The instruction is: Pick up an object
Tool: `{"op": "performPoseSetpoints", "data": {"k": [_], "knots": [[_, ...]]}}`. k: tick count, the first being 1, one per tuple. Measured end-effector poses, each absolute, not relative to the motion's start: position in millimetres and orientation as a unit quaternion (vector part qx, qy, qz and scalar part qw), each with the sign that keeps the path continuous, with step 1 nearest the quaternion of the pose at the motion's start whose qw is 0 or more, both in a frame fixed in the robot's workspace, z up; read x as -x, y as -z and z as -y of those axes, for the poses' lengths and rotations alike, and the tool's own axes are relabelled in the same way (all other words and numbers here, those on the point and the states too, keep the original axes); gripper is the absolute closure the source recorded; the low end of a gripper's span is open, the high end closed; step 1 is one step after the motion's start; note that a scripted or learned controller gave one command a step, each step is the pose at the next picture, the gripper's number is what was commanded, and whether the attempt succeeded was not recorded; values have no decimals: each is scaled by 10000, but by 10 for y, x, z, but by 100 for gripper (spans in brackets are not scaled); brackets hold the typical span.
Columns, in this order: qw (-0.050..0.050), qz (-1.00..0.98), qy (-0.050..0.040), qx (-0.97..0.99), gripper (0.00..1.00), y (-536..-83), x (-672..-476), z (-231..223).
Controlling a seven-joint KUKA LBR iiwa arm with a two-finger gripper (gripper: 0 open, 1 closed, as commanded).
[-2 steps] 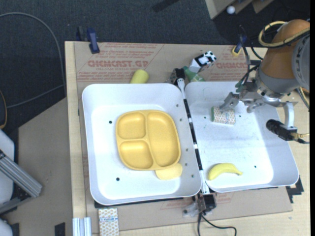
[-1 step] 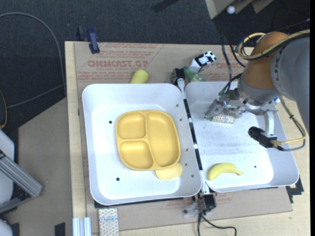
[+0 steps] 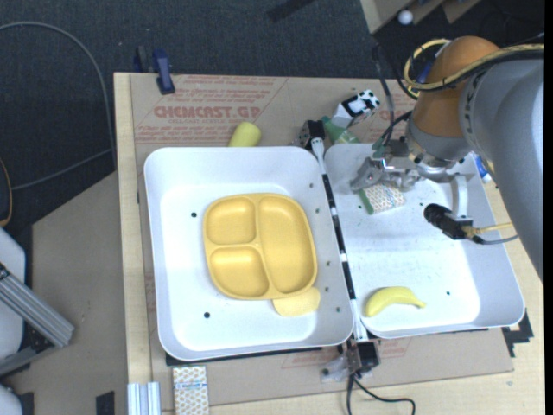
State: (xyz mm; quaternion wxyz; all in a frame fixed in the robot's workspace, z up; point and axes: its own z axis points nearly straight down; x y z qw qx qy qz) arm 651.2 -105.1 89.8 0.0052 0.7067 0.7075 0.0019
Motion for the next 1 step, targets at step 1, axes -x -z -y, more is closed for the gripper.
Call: {"op": "performPoseSetpoints", "data": {"k": [1], "knots": [[13, -7075, -4, -7067, 0, -850, -6669, 1106]]}}
